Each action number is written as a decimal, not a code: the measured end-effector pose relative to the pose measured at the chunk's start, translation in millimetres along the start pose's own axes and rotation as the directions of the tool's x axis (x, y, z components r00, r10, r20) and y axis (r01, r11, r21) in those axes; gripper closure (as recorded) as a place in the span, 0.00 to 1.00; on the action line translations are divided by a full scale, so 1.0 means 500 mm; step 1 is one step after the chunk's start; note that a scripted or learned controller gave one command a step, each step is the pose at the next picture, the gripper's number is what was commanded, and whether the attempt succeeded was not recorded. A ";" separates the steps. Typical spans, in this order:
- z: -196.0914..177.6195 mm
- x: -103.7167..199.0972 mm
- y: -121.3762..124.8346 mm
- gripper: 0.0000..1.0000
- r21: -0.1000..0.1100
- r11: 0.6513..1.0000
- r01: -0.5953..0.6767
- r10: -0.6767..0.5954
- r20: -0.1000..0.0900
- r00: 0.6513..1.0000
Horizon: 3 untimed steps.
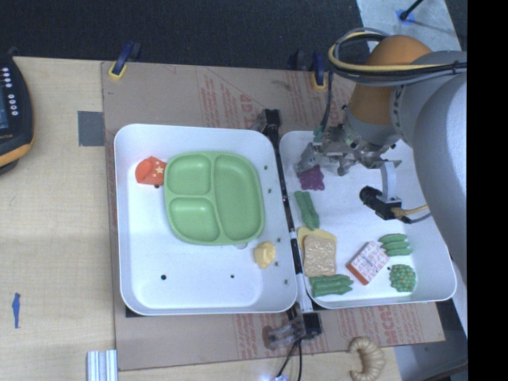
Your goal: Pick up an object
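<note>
The gripper [312,161] is hovering at the right bin's [432,292] far-left corner over a purple toy [314,179] (jaws' state unclear).

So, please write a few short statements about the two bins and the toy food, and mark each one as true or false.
1. The green divided plate lies in the left bin. True.
2. The purple grapes lie in the left bin. False: they are in the right bin, just below the tool.
3. A red toy sits beside the plate's left edge. True.
4. The bread slice rests on the plate. False: it lies in the right bin, near the divider.
5. A yellow piece lies just below the plate's lower right corner. True.
</note>
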<state>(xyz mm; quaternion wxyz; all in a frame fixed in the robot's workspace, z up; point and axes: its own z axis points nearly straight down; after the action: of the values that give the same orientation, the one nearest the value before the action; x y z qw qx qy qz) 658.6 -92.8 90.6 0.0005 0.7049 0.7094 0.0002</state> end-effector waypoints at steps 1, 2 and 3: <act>-0.024 -0.002 -0.004 1.00 0.005 1.000 0.000 0.000 0.000 1.000; -0.024 -0.003 -0.004 0.00 0.006 1.000 0.001 -0.001 0.000 1.000; -0.046 -0.004 -0.004 1.00 0.005 1.000 0.003 -0.003 0.001 1.000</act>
<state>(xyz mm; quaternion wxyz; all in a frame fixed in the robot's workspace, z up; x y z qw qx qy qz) 656.8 -94.8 113.5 -0.0009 0.7037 0.7105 -0.0021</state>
